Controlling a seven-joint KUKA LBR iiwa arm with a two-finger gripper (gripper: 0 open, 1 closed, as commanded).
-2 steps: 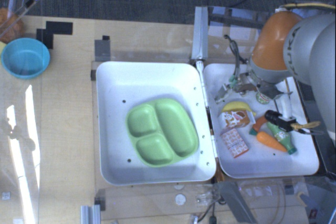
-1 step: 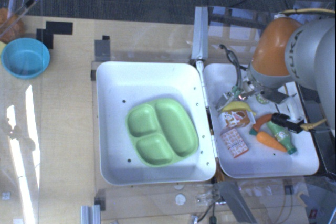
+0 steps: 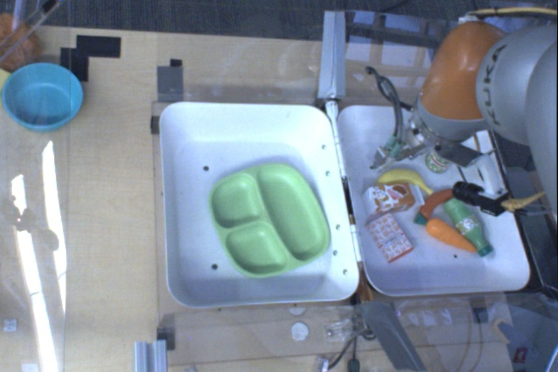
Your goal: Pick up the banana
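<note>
Camera view: my end effector (image 3: 390, 152) hung low in the right bin (image 3: 514, 274), just above-left of the banana (image 3: 404, 179).
Banana: lay beside a snack packet (image 3: 392, 198), unheld.
Fingers: spread I couldn't tell.
Reason: I judged this a pre-grasp approach.

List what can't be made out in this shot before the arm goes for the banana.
- Tool, camera view: too small and blurred to tell its finger spacing.
- Banana: its upper edge blends into clutter under the arm.
- Snack packets: print too small to read.
- Right bin: its far corner is hidden by the arm.
- Blue bowl: its contents can't be judged.
</note>
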